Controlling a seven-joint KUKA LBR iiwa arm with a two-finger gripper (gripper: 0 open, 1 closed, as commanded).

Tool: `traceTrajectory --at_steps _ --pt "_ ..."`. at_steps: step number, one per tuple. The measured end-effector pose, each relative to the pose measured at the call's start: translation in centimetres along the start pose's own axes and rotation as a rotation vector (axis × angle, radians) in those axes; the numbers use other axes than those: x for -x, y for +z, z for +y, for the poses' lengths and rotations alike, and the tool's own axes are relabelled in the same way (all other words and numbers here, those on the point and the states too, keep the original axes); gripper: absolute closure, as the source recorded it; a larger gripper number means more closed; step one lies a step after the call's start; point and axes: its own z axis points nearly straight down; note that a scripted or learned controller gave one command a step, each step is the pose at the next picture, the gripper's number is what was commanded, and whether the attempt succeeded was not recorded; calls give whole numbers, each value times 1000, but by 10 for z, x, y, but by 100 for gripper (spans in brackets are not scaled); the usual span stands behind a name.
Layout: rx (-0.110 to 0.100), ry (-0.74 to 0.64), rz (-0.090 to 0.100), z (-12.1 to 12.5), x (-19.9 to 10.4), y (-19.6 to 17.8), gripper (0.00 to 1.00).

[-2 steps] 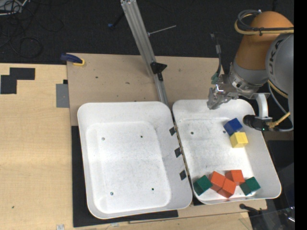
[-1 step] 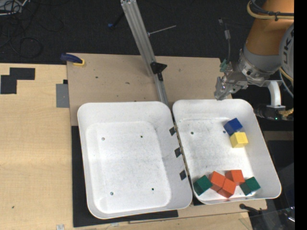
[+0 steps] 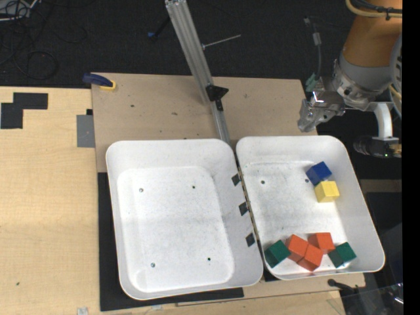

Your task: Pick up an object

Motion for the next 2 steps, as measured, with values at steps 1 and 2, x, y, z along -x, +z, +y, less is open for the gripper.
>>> traceTrajectory --at_steps 1,2 --pt "-5 1 2 -11 -44 4 100" --pt "-7 0 3 -25 -103 16 100"
